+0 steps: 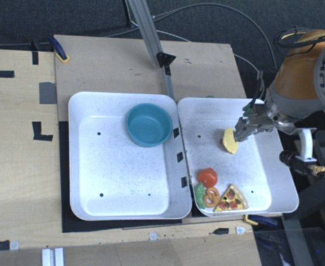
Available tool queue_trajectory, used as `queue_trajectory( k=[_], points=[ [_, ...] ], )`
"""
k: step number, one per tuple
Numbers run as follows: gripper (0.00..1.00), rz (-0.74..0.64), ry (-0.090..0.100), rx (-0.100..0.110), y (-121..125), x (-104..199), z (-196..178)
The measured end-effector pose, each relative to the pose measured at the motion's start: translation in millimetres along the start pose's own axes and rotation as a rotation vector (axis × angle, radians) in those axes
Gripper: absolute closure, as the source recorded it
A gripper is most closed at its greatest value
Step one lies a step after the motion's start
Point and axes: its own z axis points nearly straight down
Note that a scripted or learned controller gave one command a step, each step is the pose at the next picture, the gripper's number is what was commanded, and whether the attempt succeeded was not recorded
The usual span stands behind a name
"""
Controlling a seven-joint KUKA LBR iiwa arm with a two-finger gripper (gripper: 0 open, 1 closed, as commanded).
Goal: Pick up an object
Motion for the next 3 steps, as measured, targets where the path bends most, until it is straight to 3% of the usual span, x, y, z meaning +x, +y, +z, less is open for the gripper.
queue_trajectory(
  k=[1, 3],
  points=[
    [1.00, 0.000, 0.000, 0.001, 1, 0, -34],
    [1.00, -0.005, 0.002, 0.004, 12, 113, -39]
  ],
)
